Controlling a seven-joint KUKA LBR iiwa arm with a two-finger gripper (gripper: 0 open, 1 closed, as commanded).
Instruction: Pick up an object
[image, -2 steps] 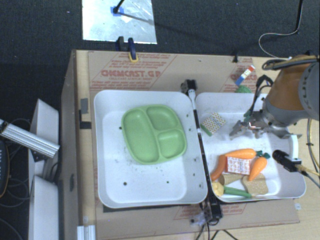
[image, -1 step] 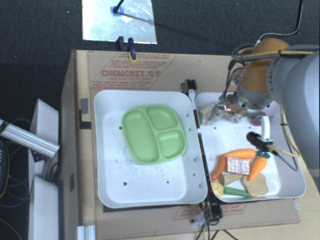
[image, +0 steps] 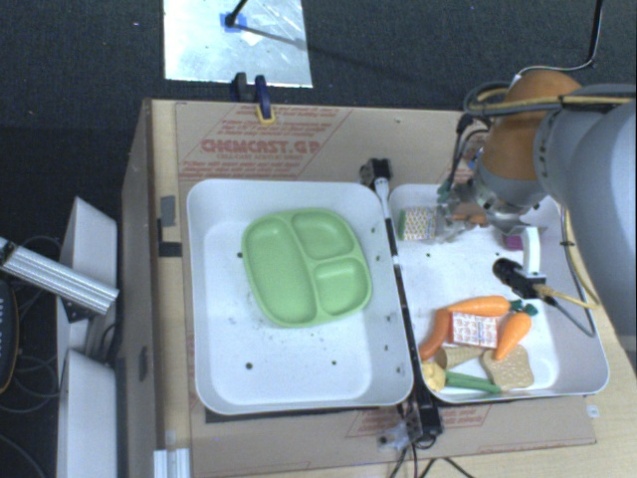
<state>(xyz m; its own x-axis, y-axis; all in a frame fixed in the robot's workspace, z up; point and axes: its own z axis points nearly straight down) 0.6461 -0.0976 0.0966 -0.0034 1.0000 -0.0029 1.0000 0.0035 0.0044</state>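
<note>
Across the brown bench (image: 259,147) you have two shallow white bins side by side. Your grey arm (image: 597,157) reaches in from the right, its orange band (image: 518,137) hanging over the far right corner of the right bin (image: 448,282). The left bin (image: 214,307) holds a pale green divided plate (image: 304,267), lying flat near the middle with its three compartments facing up.

Most of what you could pick is crowded into the near end of the right bin. A long carrot (image: 483,306) curves along the top of the heap, and a shorter carrot (image: 510,337) with a green top lies just right of it. A red and white box (image: 475,329) sits between the two. A slice of toast (image: 512,368) lies below the shorter carrot, a green pod (image: 470,385) runs along the near wall, and a yellow piece (image: 433,372) sits in the near left corner.

Your gripper (image: 448,217) is low at the far end of that bin, well apart from the heap. It is too blurred for you to tell whether the claw is spread or pressed together. Just to its left, near the bin's left wall, lies a small grey-green block (image: 416,224); you cannot tell whether the two touch. A small purple thing (image: 513,239) shows beneath the wrist, too small to name.
</note>
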